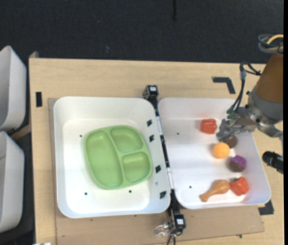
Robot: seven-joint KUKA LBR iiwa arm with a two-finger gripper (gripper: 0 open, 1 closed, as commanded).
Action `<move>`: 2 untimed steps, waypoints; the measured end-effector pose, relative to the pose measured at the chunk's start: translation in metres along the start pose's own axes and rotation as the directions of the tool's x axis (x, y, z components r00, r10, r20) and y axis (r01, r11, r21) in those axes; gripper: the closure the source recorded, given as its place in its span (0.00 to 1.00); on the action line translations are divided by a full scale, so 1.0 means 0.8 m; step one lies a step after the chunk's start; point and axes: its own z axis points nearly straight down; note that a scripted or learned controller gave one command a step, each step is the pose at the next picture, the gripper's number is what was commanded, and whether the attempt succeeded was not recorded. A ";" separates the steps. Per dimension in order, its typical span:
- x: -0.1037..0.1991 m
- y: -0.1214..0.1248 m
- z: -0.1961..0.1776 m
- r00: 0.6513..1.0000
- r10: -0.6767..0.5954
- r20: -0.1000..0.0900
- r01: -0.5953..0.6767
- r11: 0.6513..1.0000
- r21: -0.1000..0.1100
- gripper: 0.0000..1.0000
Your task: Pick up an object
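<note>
Leftmost, the green divided plate (118, 156) sits alone in the left bin (62, 137). Rightward, the right bin (184, 152) holds a red block (208, 125), orange ball (221, 150), purple piece (237, 163) and drumstick (215, 190). The gripper (229, 131) hangs between block and ball; whether it is spread cannot be told. Descending there, it may knock the ball rolling or close on nothing.

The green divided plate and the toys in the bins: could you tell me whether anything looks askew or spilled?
Only the green divided plate sits rotated in the left bin. The toys lie loosely in the right bin; nothing spilled.
</note>
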 end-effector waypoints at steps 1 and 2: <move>0.061 0.019 0.010 1.000 0.001 0.000 -0.001 1.000 0.003 1.00; 0.128 0.043 0.016 1.000 0.000 0.000 0.000 1.000 0.002 1.00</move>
